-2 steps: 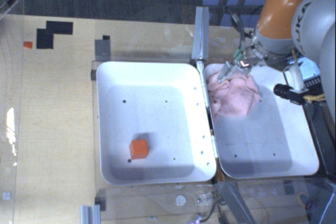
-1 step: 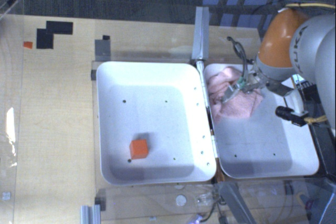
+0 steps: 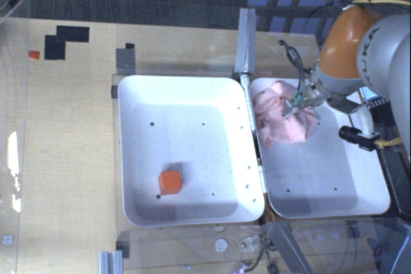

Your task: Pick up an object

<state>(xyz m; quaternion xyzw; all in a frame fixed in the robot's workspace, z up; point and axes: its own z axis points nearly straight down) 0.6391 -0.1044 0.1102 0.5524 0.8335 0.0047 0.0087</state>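
A crumpled pink cloth (image 3: 280, 115) lies at the far left of the right bin (image 3: 334, 192). My gripper (image 3: 297, 101) is down on the cloth's right part, its tips pressed into the folds. A small orange cube (image 3: 170, 182) sits on the floor of the left bin (image 3: 192, 96), near its front left. The grey arm with its orange band reaches in from the right, above the right bin's far edge.
A metal divider (image 3: 246, 42) stands between the two bins at the back. Black blocks (image 3: 63, 40) and a small orange tag (image 3: 34, 55) lie on the wooden bench at the far left.
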